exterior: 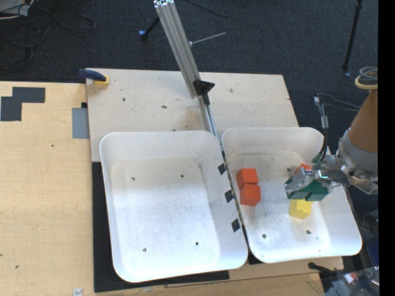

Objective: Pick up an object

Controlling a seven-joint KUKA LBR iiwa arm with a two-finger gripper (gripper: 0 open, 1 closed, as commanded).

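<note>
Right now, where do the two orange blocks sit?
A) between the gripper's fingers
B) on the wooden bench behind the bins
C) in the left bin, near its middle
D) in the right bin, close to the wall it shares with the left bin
D: both orange blocks lie together in the right bin, near its left wall, apart from the gripper, which is by the yellow block.
</note>
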